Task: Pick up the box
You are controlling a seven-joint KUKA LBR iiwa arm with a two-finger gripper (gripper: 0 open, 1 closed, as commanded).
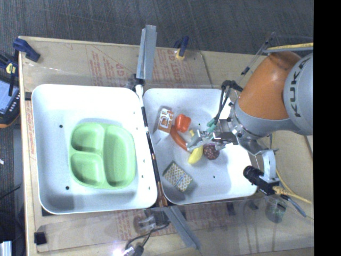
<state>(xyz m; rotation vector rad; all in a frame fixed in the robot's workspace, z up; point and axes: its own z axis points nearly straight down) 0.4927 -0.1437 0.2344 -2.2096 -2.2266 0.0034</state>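
The box (178,176) lies flat, long axis running upper-left to lower-right; the claw's (201,138) state is unclear.

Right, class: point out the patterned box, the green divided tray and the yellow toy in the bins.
patterned box (178,176), camera view, middle of its top face
green divided tray (103,154), camera view, the ridge between its compartments
yellow toy (195,154), camera view, middle of its body
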